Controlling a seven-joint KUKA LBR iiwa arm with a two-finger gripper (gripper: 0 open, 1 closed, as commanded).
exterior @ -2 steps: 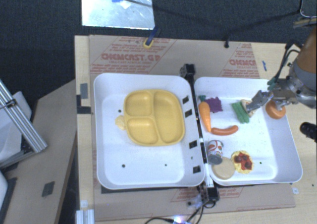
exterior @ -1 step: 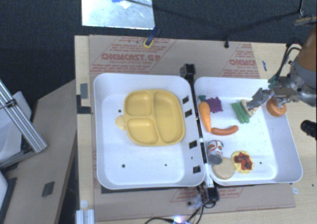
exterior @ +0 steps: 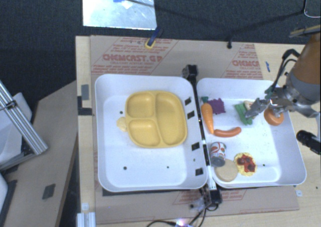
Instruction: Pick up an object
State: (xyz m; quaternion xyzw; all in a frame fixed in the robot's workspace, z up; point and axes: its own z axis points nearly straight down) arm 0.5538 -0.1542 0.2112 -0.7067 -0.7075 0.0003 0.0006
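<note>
On the table, the left bin (exterior: 108, 135) holds a yellow divided plate (exterior: 153, 119) with a small pale piece (exterior: 121, 123) touching its left edge. The right bin (exterior: 281, 158) holds a carrot (exterior: 207, 117) beside a purple toy (exterior: 216, 105), a sausage (exterior: 227, 131), a small can (exterior: 217, 153), a beige disc (exterior: 226, 172), a pizza slice (exterior: 245, 163), a green toy (exterior: 245, 113) and an orange round thing (exterior: 274, 117). The claw (exterior: 258, 106) is over the right bin, just beside the green toy, and I cannot tell how far it is open or if it has hold of anything.
</note>
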